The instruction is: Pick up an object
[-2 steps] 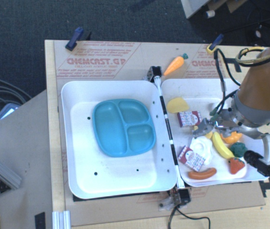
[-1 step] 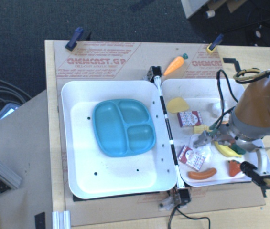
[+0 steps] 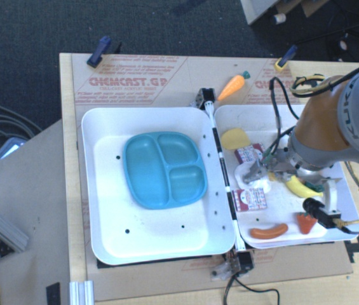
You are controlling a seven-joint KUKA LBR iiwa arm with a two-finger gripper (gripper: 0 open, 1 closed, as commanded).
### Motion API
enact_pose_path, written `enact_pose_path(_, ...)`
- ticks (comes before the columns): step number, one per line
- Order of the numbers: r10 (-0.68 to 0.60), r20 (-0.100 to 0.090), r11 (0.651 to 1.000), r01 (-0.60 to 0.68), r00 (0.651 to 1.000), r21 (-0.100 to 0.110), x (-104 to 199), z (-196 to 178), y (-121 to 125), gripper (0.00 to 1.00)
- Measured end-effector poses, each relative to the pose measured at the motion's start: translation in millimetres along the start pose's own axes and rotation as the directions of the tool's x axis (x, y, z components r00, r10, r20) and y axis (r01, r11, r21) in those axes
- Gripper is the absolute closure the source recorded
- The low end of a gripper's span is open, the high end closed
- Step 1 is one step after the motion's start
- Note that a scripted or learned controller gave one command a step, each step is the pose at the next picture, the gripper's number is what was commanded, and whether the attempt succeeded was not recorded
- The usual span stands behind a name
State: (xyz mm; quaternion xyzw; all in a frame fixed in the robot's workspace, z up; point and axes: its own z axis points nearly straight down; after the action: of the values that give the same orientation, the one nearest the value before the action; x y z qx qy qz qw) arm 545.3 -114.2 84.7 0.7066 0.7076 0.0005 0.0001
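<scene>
My gripper [image 3: 253, 170] is down in the right bin [image 3: 255, 114], near its left wall, at the end of the grey arm with its orange band [image 3: 319, 122]. It hovers over or touches a small white piece [image 3: 262, 186] between two maroon-and-white packets, one [image 3: 250, 152] just behind it and one [image 3: 251, 199] just in front. A yellow round object [image 3: 234, 138] lies further back. A yellow banana [image 3: 300, 187] lies to the gripper's right. A brown sausage [image 3: 269, 232] and a red piece [image 3: 306, 223] lie at the bin's front edge.
The left bin [image 3: 103, 170] holds a blue divided plate [image 3: 165, 169]. An orange carrot [image 3: 231, 86] lies on the bench behind the bins. Blue clamps [image 3: 98, 51] [image 3: 285, 57] sit at the board's back edge. Cables run along the arm [image 3: 281, 100].
</scene>
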Motion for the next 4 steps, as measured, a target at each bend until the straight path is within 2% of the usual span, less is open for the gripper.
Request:
enact_pose_path(1,0.000,0.000,1.000,0.000,1.000,0.000,15.8,-0.2,69.6,0.00)
enact_pose_path(2,0.000,-0.001,1.000,0.000,1.000,-0.004,16.4,-11.9,71.1,1.00)
enact_pose_path(3,0.000,0.000,1.000,0.000,1.000,-0.001,45.6,-100.6,68.3,1.00)
enact_pose_path(4,0.001,0.001,1.000,-0.001,1.000,0.001,45.3,-100.0,67.8,0.00)
